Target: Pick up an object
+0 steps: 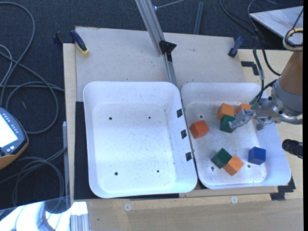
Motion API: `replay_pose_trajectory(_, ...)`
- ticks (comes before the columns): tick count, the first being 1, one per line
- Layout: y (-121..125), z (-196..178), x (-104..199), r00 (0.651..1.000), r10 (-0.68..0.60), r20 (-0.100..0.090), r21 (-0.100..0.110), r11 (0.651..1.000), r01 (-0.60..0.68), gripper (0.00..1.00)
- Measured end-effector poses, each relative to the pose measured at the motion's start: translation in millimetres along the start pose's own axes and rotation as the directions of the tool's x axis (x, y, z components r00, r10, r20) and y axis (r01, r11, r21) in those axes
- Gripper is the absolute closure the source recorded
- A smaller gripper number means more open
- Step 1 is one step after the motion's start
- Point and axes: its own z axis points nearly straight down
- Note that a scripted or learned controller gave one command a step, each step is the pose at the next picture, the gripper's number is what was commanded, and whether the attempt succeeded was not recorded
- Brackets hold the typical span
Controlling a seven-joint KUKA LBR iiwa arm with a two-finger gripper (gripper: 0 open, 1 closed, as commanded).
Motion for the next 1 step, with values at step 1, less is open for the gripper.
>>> replay_pose_trajectory(1, 29.1, -17.3, 100.8, 1.0, -0.01, -0.002, -0.002, 1.0, 0.01, 0.0)
